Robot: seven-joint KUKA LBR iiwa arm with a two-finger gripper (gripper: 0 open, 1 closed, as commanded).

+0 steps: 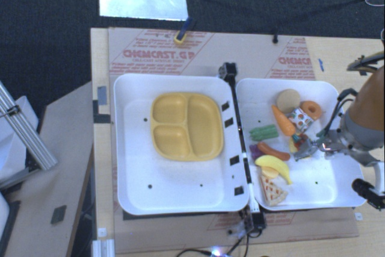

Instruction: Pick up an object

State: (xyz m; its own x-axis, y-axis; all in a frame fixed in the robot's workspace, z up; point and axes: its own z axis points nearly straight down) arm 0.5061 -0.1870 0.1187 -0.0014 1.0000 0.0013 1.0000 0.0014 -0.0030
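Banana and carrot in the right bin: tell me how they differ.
The banana is yellow and curved; the carrot is orange and straight. The banana lies near the bin's front, just above the pizza slice; the carrot lies farther back, below the round tan piece. Both are toy foods in the right bin.

"CHEMCAST GP" — red print, twice — on the board [157, 52]

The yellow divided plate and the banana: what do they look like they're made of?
The yellow divided plate looks like moulded plastic with a matte finish: one even colour, rounded compartment ridges, soft shine. The banana seems to be a plastic toy, judging by its smooth, flat yellow surface, though it is too small to be sure.
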